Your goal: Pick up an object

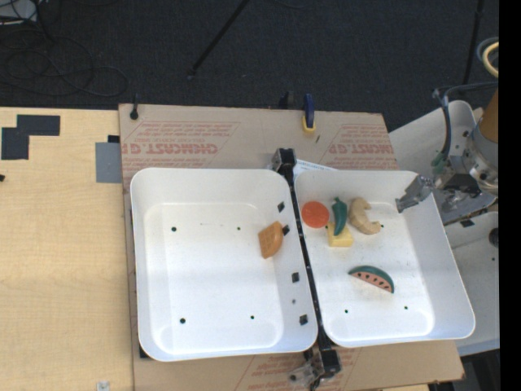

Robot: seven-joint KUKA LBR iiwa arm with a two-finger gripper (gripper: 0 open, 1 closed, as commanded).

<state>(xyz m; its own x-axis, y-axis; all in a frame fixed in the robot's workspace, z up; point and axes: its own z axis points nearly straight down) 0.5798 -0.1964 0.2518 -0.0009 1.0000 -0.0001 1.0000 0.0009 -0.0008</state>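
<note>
End effector: the end effector [417, 192] hung at the upper right edge of the right bin [444, 316], reaching in from the right; its fingers were too small and dark against the arm to tell whether they stood wide or narrow, and nothing showed between them.

Arm: the grey arm [472, 157] sat outside the bin, off its right rim, which suggested a waiting or approach pose rather than a descent.

Right bin contents: an orange-red round piece [316, 213], a green pepper-shaped piece [339, 215], a yellow block [341, 238] and a tan curved piece [363, 218] lay bunched together near the top of the bin, touching or just beside one another. A watermelon slice [373, 278] lay apart from them, nearer the middle.

Left bin contents: an orange-brown chunk [271, 240] rested close against the divider side of the left bin [151, 218].

Candidate for picking: the watermelon slice looked the easiest target, in my judgement, since it lay alone with bare floor around it; the cluster would crowd the fingers.

Bench: both bins sat on a cardboard sheet [195, 141], clipped at the back by a blue and yellow clamp [308, 112], probably to keep them from sliding.

Task progress: no object lifted yet.
</note>
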